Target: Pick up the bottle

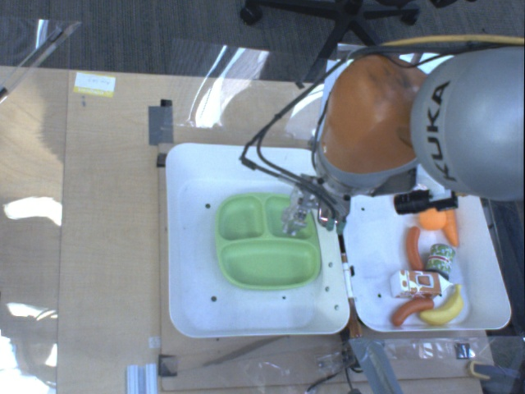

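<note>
Gripper (297,213) hangs over the upper right compartment of the green divided plate (267,261) in the left bin (193,302), can't tell what its fingers are doing. The bottle (440,259), green label, lies in the right bin (492,302) next to a carrot (436,221), sausages (413,247), a banana (444,308) and a small carton (421,282), partly under the arm

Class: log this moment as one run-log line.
gripper: over green tray, left bin | grasp: unclear | toys: right bin

Gripper (297,216) above green tray (267,261)
</note>
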